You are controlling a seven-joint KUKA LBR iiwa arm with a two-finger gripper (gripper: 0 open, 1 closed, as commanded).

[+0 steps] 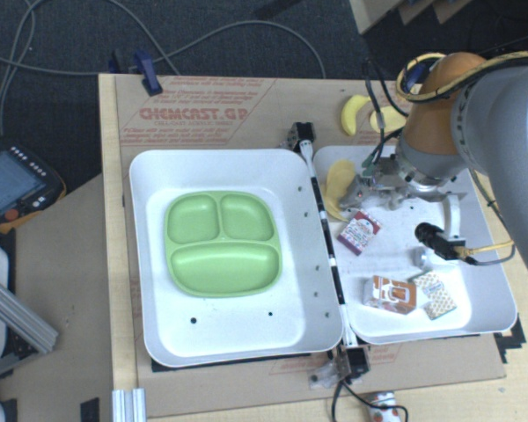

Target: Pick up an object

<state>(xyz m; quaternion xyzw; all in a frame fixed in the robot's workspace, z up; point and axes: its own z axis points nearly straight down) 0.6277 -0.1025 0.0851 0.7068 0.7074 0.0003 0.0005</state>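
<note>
From above, the gripper (376,185) hangs low in the right bin (484,310), and how it is set cannot be told. A yellow banana-like piece (339,185) lies just left of it, a red-and-white packet (359,233) just below, two more packets (414,294) farther down.

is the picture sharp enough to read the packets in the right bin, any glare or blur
Camera view: lighting is even and soft, with mild glare washing out the white right bin; the red-and-white packet and orange packet show colours but no legible print; the arm is close to the lens and soft-edged; the gripper area is cluttered and hard to resolve.
</note>
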